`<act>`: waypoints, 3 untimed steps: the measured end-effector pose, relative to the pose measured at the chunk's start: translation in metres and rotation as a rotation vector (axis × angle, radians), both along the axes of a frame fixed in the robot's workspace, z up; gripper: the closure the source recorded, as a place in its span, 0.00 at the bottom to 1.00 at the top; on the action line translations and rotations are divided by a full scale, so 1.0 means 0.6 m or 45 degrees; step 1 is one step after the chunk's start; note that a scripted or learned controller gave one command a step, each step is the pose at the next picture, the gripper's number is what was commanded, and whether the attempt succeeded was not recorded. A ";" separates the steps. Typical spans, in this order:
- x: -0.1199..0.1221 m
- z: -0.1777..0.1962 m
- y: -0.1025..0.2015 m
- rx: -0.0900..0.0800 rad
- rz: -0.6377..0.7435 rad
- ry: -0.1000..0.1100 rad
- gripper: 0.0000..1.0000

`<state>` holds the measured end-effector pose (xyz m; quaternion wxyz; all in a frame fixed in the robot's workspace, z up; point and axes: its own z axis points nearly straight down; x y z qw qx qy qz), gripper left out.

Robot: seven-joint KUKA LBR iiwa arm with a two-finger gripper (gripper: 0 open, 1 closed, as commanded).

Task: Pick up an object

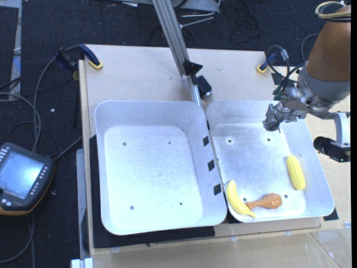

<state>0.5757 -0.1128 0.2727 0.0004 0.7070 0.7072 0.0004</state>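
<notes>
The banana (237,199) lies at the right bin's (252,155) near-left corner, touching an orange drumstick-shaped toy (265,202). A corn cob (295,172) rests by the right wall. Farther back, the gripper (273,122) hangs over the far-right part, small and dark; whether it is open cannot be told.

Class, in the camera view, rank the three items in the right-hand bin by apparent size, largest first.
1. Banana, against the bin's left wall.
2. Orange drumstick-shaped toy and corn cob: these look about equal, so no ranking between them; the banana's lead is slight too.
</notes>
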 end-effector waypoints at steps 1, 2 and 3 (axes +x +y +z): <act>0.001 -0.026 0.084 0.001 0.005 0.003 1.00; 0.006 -0.040 0.164 0.001 0.005 0.002 1.00; -0.012 -0.051 0.235 0.001 0.004 0.002 1.00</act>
